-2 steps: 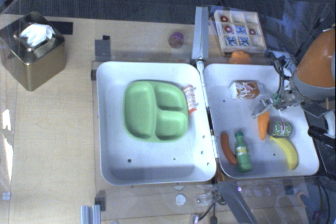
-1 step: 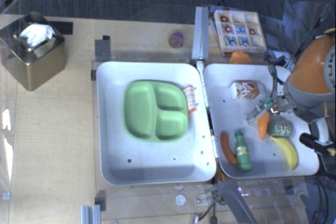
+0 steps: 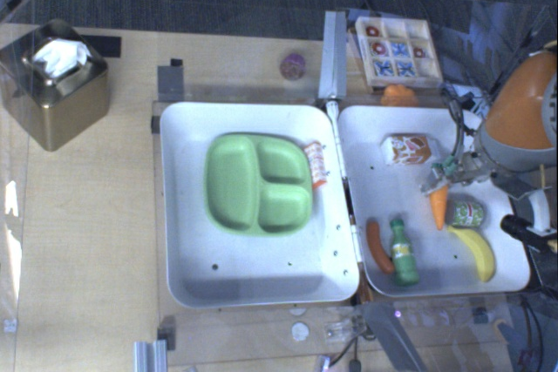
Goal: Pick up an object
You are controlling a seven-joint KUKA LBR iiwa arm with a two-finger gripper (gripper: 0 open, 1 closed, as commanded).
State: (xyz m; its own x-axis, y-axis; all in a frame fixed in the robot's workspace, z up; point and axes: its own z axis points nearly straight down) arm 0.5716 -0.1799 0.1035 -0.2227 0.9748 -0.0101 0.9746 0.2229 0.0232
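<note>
The right bin (image 3: 366,139) holds an orange carrot (image 3: 438,206), a yellow banana (image 3: 476,252), a green round can (image 3: 466,213), a green bottle (image 3: 401,252), a reddish sausage (image 3: 378,245) and a brown-and-white packet (image 3: 406,150). My gripper (image 3: 446,174) reaches in from the right and sits low over the carrot's upper end, right beside the can. The arm's grey and orange wrist (image 3: 523,113) hangs over the bin's right rim and hides that corner.
The left bin (image 3: 187,266) carries a green divided plate (image 3: 259,182) with a small red-and-white packet (image 3: 316,163) at its right edge. A brass box (image 3: 54,91) stands far left. A picture board (image 3: 397,52) and an orange ball (image 3: 398,95) lie behind the right bin.
</note>
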